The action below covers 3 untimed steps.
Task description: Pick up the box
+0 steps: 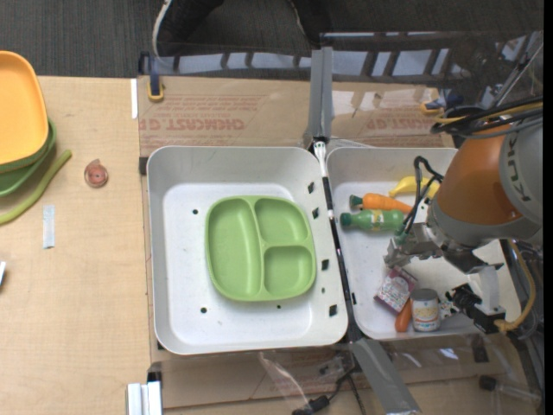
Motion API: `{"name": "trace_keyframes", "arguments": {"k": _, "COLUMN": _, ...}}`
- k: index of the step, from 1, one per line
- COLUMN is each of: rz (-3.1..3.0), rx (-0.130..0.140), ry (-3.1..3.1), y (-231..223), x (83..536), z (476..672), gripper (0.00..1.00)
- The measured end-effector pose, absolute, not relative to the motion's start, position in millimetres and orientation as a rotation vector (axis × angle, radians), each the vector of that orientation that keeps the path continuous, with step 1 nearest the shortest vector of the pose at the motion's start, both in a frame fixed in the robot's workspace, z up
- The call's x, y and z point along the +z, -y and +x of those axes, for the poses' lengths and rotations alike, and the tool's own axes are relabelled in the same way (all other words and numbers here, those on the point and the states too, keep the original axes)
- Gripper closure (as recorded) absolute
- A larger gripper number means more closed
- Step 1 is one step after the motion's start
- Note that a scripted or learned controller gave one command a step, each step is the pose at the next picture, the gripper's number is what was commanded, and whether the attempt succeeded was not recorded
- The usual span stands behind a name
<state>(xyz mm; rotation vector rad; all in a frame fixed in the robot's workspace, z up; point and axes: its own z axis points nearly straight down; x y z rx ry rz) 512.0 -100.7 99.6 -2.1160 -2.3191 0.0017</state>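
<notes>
Table (86,318): light wood. Two white bins side by side, left bin (173,318) and right bin (363,314), on cardboard (225,115). Far left: orange plate (19,106) stacked on green plate (26,184). Small pink disc (96,174) near them.

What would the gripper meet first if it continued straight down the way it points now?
Probably the small box, which lies just below the gripper in the right bin. Depth is unclear, so it may land on the bin floor beside it.
</notes>
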Motion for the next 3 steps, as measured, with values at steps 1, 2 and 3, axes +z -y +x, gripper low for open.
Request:
{"name": "trace_keyframes", "arguments": {"k": 1, "rz": -1.667, "rx": 0.000, "ry": 2.662, "y": 95.1, "x": 91.3, "z": 489.2, "gripper": 1.00}}
{"name": "trace_keyframes", "arguments": {"k": 2, "rz": -1.673, "rx": -0.001, "ry": 2.658, "y": 95.8, "x": 100.0, "z": 489.7, "gripper": 1.00}}
{"name": "trace_keyframes", "arguments": {"k": 3, "rz": -1.701, "rx": -0.013, "ry": 2.656, "y": 98.0, "x": 96.3, "z": 482.7, "gripper": 1.00}}
